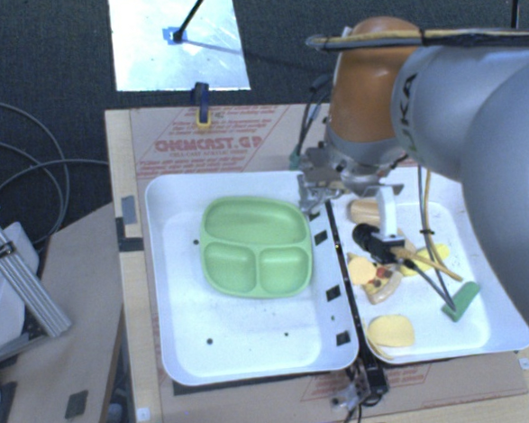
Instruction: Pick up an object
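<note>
Grey arm (475, 119) hangs over the right bin (503, 325); jaws (322, 188) sit at the divider's far end; can't tell their state; nearest object, tan piece (364, 211), lies just right of them; green tray (254, 247) lies left, in the left bin (179, 348).

Green three-compartment tray (253, 247) flat in left bin. Right bin: yellow disc (391, 331) at 6 o'clock, green-headed brush (452, 294) at 4 o'clock.

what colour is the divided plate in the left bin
Light green. The divided plate shows best in the camera view.
</note>
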Action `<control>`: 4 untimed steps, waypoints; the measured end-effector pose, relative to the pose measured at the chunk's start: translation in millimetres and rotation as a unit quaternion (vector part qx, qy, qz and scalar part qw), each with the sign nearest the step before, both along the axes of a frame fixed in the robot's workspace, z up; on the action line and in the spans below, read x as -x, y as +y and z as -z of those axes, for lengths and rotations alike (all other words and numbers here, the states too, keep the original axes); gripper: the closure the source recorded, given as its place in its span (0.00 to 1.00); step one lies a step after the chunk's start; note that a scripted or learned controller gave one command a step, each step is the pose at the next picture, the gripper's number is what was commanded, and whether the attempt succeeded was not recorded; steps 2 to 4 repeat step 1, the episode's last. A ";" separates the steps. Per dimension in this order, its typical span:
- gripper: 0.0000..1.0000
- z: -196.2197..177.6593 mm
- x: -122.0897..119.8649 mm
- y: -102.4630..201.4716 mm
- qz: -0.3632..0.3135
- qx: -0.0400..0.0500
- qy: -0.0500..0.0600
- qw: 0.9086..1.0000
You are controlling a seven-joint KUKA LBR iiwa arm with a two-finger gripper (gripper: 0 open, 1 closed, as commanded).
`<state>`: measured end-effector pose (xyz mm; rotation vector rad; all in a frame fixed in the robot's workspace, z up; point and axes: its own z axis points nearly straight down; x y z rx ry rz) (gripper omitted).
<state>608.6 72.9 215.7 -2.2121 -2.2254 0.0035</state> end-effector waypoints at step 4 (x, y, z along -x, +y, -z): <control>1.00 25.5 -11.9 31.9 0.000 0.000 -0.002 1.000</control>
